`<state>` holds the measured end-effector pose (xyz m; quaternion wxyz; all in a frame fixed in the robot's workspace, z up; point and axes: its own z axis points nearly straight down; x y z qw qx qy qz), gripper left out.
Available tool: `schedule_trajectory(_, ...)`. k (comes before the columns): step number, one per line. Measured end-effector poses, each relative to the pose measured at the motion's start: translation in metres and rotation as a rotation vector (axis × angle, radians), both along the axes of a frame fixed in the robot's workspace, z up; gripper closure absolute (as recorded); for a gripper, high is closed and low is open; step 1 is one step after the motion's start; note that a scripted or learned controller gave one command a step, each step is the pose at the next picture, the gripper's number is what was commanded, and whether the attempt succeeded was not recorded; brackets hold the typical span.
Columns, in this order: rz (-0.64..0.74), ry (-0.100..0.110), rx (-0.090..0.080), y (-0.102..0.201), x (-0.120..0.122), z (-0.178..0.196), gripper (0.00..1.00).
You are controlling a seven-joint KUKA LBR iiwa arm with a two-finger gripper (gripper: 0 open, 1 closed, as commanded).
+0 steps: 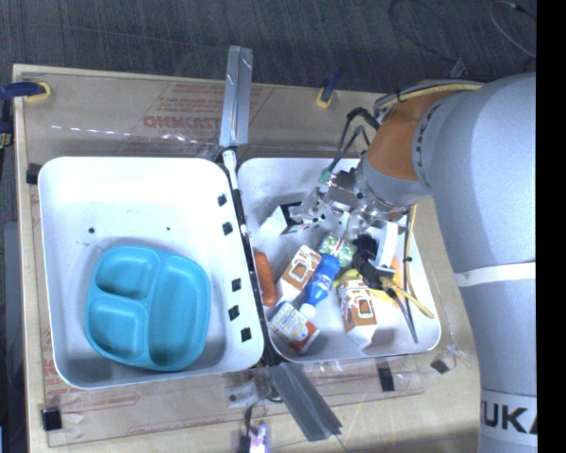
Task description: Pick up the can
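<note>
Nearest the camera, in the right bin [424, 333], a stubby white-labelled cylinder lies on its side in the front left corner. I can't be sure, but that looks like the can [292, 326]. It's touching the lower end of a blue bottle [319, 283] that slants up and away from it. Just right of the bottle there's a small carton [359, 310] with an orange and white print, and a second carton [300, 267] like it sits on the bottle's left. A thin orange stick-shaped thing [265, 278] lies along the bin's left wall.

Over in the left bin [66, 182], a blue divided plate [149, 307] sits toward the front.

Further back in the right bin, the pincer [335, 210] hangs low over the clutter, right above a small green and white item [332, 244], and well apart from the can. Can't tell if it's open or closed; too much jumble around it. The grey arm [481, 187] comes in from the right, orange band above the wrist.

At the far edge of the tabletop [123, 102] there's a blue clamp [331, 87].
</note>
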<state>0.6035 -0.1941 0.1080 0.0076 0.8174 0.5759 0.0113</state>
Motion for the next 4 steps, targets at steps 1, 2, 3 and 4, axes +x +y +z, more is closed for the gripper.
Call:
schedule_trajectory(1,-0.032,0.001,-0.004,0.004,0.001,-0.001,0.00)
schedule_trajectory(2,-0.061,0.006,0.001,-0.001,0.007,-0.002,0.00)
schedule_trajectory(3,-0.074,0.004,0.001,-0.006,0.015,-0.002,0.00)
schedule_trajectory(4,-0.129,0.005,0.000,-0.008,0.027,-0.002,0.00)
